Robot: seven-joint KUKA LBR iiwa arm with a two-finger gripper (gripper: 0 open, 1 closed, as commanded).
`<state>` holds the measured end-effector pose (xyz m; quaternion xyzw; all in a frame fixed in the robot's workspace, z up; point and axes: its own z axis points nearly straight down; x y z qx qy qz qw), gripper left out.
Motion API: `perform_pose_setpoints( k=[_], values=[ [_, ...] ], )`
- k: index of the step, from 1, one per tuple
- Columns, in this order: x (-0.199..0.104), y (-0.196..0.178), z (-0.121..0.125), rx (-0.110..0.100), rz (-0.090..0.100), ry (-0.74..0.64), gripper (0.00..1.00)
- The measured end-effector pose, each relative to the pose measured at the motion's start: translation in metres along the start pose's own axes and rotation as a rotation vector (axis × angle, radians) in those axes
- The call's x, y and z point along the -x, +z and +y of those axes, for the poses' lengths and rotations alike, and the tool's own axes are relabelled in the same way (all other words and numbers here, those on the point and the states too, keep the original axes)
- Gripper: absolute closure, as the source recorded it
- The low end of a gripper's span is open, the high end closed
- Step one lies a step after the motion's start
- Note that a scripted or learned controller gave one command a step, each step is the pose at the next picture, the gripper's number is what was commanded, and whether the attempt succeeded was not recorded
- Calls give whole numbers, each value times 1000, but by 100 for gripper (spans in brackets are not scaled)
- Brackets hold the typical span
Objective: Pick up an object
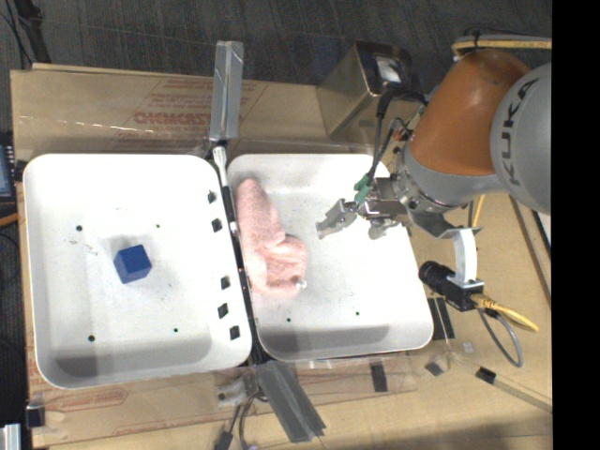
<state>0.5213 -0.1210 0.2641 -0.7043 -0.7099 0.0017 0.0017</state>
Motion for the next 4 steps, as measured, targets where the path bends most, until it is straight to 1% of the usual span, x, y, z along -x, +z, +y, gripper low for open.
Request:
perform_pose_setpoints(
  k=[1,2,3,4],
  values=[
    [-59,74,30,-1,0,55,0],
    [-25,171,56,4,0,96,0],
    [-25,162,56,1,0,89,100],
    [-79,72,51,0,1,277,100]
  ],
)
